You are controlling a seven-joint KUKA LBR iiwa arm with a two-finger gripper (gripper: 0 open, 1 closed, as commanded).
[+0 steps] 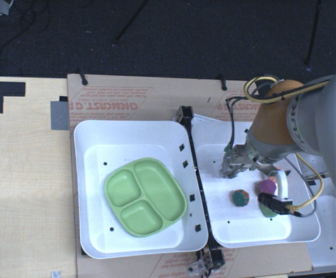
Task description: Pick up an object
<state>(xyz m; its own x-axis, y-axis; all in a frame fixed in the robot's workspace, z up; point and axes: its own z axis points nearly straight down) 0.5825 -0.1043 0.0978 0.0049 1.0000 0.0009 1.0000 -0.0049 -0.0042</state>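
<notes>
A small dark green ball with an orange patch (240, 197) lies on the floor of the right bin (237, 230). A magenta object (266, 186) sits just to its right, and a bit of green object (266, 210) pokes out below it, partly hidden by the robot's bracket. My gripper (233, 168) hangs low in the right bin, above and slightly left of the ball. The arm reaches in from the right over the bin's back half.
A light green divided plate (145, 197) with three compartments lies in the left bin (92, 155). A black divider (194, 178) runs between the two bins. Cardboard and a wooden bench surround the bins.
</notes>
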